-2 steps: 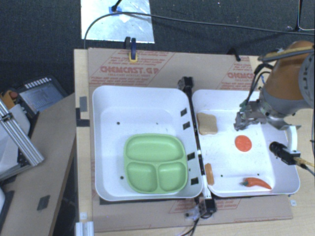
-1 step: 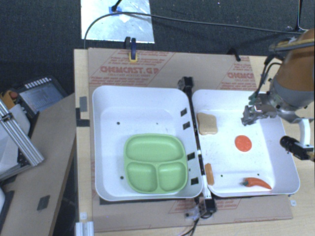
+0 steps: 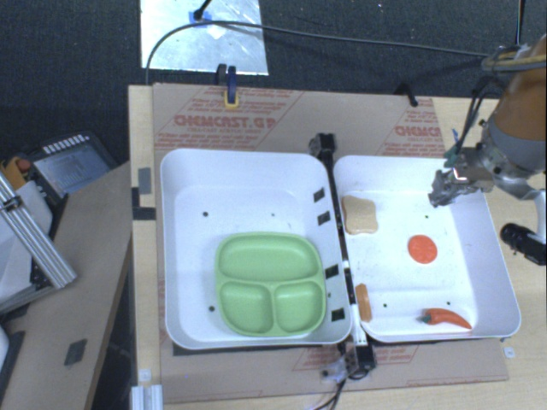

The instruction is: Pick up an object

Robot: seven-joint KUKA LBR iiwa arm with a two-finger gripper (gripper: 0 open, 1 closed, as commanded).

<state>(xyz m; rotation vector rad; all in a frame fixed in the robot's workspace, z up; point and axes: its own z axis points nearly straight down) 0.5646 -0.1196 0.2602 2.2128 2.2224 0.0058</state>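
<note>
Carrot (image 3: 444, 318), lengthwise left-right, green end left

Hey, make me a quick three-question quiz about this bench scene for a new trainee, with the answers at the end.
1. True or false: the green divided plate lies in the left bin.
2. Which item lies nearest the right bin's front right corner? A) bread slice B) orange round slice C) orange carrot
3. Fill in: the gripper hovers over the ___ bin.

Key: 1 true; 2 C; 3 right.
</note>
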